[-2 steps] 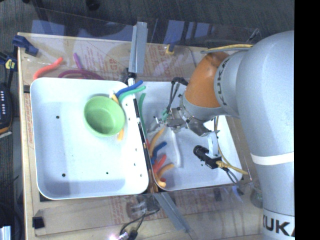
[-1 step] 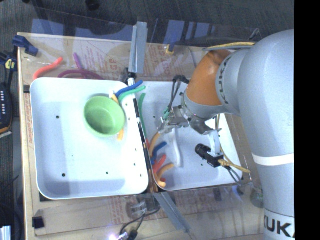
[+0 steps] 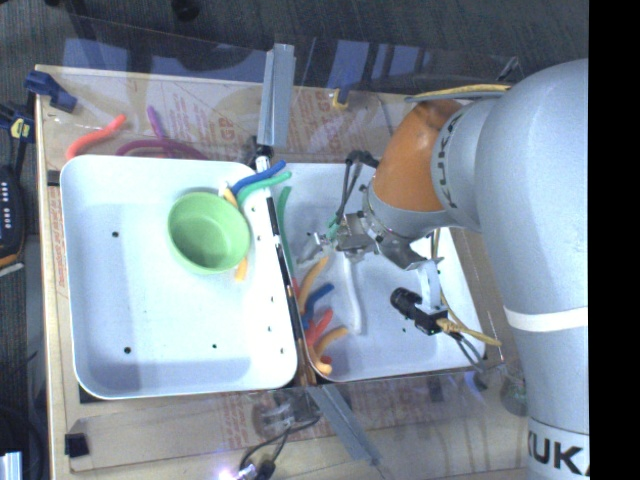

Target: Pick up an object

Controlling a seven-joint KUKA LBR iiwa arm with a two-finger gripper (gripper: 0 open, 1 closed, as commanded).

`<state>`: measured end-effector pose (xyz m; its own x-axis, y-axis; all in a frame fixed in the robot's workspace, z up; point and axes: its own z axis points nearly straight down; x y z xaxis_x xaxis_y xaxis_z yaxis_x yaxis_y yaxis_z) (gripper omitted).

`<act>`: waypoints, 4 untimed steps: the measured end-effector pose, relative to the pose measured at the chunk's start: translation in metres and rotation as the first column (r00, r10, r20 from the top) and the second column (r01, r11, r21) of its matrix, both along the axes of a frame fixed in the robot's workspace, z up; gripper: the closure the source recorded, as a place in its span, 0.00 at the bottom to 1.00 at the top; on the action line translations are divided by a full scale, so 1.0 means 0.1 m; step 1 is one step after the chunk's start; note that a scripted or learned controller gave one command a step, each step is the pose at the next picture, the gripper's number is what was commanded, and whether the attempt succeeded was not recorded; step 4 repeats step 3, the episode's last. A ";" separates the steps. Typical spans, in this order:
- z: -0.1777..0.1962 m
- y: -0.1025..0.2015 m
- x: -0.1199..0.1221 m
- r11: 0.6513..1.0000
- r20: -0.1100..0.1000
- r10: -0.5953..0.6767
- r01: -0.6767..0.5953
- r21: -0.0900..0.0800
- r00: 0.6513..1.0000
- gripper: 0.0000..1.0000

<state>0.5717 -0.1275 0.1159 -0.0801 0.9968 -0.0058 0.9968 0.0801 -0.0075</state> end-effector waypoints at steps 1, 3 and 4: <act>-0.20 0.14 0.07 0.993 0.007 -0.116 0.116 -0.001 0.993 0.00; 0.73 0.14 0.16 0.995 0.005 0.100 -0.100 0.006 0.995 1.00; 0.73 0.14 0.16 0.995 0.005 0.100 -0.100 0.006 0.995 1.00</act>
